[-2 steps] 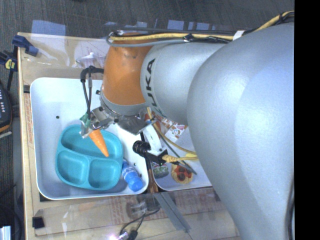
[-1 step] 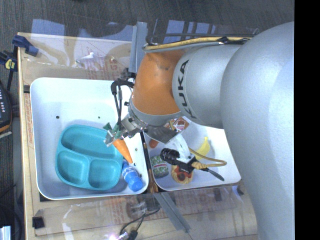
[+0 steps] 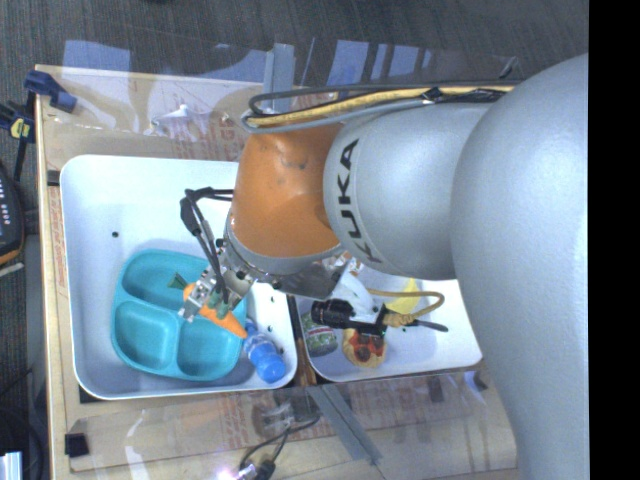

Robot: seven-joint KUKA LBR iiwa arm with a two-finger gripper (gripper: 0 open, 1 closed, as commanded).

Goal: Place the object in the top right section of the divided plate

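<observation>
A turquoise divided plate (image 3: 150, 318) lies in the left bin (image 3: 90, 198), toward its near side. My gripper (image 3: 203, 296) hangs over the plate's right part, close to the ridge between the sections. It is shut on an orange toy carrot (image 3: 228, 320). The carrot's green top (image 3: 179, 282) sticks out on the left of the fingers and its orange body on the right, slanting down toward the plate's right rim. The arm's orange band and grey wrist hide the bin's right side.
A blue bottle (image 3: 266, 359) lies in the left bin's near right corner, beside the plate. The right bin (image 3: 455, 343) holds a green can (image 3: 322, 341), a red and yellow item (image 3: 365, 349) and a yellow piece (image 3: 405, 301), partly under the arm.
</observation>
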